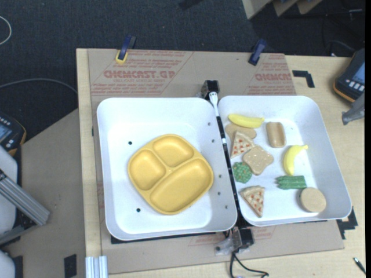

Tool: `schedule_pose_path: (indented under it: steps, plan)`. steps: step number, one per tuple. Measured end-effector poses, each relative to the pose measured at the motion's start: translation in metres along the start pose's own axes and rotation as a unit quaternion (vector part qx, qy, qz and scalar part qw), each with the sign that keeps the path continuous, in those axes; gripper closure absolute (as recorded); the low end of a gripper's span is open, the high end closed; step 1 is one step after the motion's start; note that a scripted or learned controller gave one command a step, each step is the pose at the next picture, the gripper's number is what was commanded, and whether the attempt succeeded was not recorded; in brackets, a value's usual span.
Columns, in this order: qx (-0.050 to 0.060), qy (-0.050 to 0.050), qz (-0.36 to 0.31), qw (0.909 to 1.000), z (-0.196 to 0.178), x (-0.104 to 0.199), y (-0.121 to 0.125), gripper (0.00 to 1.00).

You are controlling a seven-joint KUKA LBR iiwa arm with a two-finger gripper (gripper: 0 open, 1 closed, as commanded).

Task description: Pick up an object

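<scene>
Two shallow white bins are sitting side by side on a counter covered by a brown board. The left bin (110, 155) is holding a yellow plate (170, 174) with three compartments, lying near its middle.

The right bin (330, 155) is holding a scatter of toy food, all lying loose on its floor. A banana (246, 120) is lying along the far side, with a hot dog (276, 134) just to its right. Below them a pizza slice (240, 145) is resting against a slice of toast (258, 160), and a second banana (294, 158) is lying to the right of the toast. A piece of broccoli (242, 172) is sitting near the bin's left wall. A green vegetable (291, 182) is lying just beside a round biscuit (313, 200) in the near right corner, and a second pizza slice (253, 200) is lying along the near side.

A grey piece of the arm (355, 113) is showing at the right edge, outside the right bin's rim and apart from every piece of food; the hot dog and the second banana are lying nearest to it.

Red lettering is running across the board behind the bins. Over the left bin it is reading "CHEMCAST GP"; the same lettering is repeating over the right bin, partly cut off. A yellow clamp (123, 50) and a blue clamp (257, 52) are gripping the board's far edge.
</scene>
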State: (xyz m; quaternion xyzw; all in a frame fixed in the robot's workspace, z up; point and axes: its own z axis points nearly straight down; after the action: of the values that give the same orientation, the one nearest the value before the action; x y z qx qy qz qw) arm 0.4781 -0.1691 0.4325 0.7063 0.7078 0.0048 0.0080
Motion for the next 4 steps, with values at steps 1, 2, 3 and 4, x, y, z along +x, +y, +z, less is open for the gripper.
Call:
schedule_pose_path:
  steps: [1,2,3,4]
  plan:
    - [0.006,0.000,0.000,1.0000,-0.001,0.000,0.003,1.00]
    - [0.014,0.004,0.000,0.9999,0.099,0.016,0.013,1.00]
    - [0.015,0.005,-0.003,0.9999,0.186,0.101,-0.004,1.00]
    - [0.011,0.004,-0.004,0.9999,0.189,0.206,-0.002,1.00]
